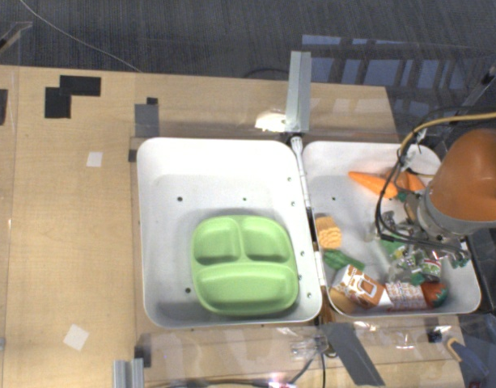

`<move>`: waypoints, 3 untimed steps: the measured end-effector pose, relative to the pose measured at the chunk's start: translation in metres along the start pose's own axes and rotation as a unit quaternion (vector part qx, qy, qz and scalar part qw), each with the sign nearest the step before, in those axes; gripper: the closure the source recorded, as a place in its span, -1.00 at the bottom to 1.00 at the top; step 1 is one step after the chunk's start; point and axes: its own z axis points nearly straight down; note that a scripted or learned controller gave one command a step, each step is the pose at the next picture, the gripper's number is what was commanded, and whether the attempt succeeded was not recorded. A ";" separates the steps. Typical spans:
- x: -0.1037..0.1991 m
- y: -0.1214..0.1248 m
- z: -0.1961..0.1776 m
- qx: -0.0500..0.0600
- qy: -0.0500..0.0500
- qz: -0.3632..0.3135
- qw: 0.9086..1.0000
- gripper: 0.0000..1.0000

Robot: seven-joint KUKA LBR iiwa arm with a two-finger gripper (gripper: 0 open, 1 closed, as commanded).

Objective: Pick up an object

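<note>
Overhead, the gripper (416, 259) hangs low in the right bin (345, 162), its grip impossible to tell; the carrot (369, 182) lies just behind it (long axis crosswise).

A single fixed camera looks down from above the bench (61, 241) at a slant, taking in both white bins side by side: the left bin (163, 176) near the frame's centre, the right bin (337, 164) toward the right edge. Dark carpeted floor (191, 18) fills the top of the frame beyond the bench. The arm (470, 180) enters from the right, close under the lens.
</note>
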 end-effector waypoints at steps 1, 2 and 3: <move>-0.087 0.000 0.004 -0.003 0.002 -0.115 0.993 -1.00; -0.017 -0.007 0.001 -0.002 0.001 -0.223 0.975 -1.00; -0.102 0.034 0.003 -0.004 0.000 -0.250 0.968 -1.00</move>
